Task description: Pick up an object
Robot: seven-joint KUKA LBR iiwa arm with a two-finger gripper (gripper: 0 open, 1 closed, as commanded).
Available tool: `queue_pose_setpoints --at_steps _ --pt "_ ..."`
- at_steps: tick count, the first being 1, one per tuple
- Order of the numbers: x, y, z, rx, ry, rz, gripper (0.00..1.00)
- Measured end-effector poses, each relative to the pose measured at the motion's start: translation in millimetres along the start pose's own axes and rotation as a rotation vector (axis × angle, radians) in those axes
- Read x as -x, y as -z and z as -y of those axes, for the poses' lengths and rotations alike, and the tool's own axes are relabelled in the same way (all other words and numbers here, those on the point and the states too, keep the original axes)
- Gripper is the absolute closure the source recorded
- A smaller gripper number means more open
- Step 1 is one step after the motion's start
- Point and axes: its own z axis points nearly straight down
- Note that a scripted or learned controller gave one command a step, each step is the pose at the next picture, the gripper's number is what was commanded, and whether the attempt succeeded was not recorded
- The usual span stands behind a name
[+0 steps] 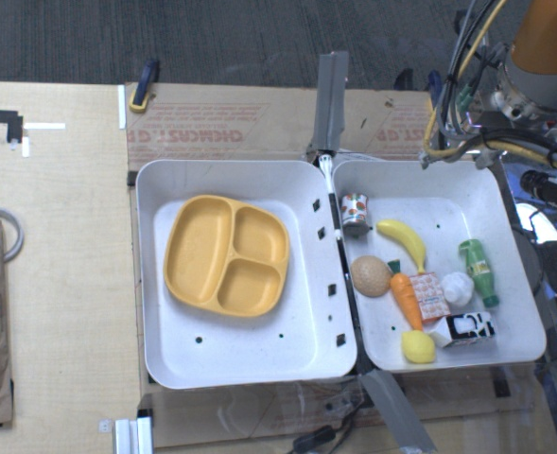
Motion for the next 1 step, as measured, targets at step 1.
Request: queue_pose_setpoints --at_steps 1 --pt "-20.3 -150.2 29.8 0.001 0.231 0.0 0.0"
